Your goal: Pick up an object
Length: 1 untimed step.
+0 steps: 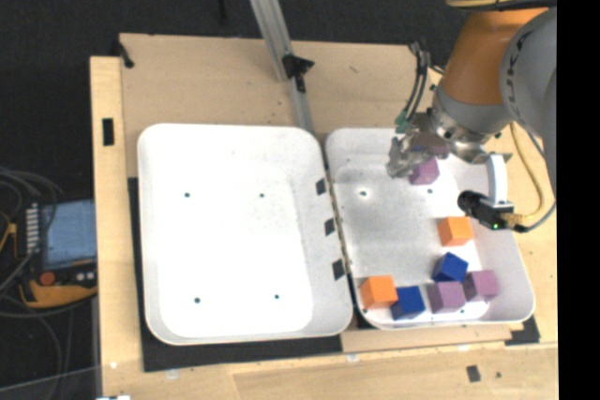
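While the pincer (410, 156) sits low in the right bin (375, 211), touching a purple block (426, 171), I cannot tell its state. Perhaps the grasp is under way; lifting is not yet done.

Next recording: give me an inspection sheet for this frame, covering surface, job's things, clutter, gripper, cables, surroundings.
Surface: wooden bench bearing left bin and right bin, side by side.
Job's things: in the right bin, orange cubes, blue cubes, purple cubes.
Clutter: nothing seen.
Gripper: gripper low over the right bin's far end, beside the far purple cube; grasp unclear.
Cables: cables off the bench's left edge.
Surroundings: metal rail, handheld pendant, dark floor.
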Each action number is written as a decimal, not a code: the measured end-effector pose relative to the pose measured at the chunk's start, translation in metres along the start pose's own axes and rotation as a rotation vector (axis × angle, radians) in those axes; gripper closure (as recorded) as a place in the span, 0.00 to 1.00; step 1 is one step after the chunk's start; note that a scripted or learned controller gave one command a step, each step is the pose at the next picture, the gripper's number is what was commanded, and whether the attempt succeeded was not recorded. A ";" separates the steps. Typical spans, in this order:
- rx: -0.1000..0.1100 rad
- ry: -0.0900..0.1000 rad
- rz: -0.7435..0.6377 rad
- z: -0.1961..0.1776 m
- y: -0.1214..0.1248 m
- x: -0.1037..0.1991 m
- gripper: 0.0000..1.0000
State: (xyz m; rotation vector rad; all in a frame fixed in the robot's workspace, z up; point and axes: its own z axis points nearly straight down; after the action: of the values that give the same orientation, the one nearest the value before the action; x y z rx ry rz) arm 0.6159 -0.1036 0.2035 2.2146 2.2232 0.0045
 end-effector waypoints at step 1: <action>0.003 0.002 -0.003 -0.017 -0.008 0.053 1.00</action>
State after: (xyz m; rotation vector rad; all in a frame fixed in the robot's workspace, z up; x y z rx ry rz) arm 0.6078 -0.0503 0.2206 2.2134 2.2293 0.0043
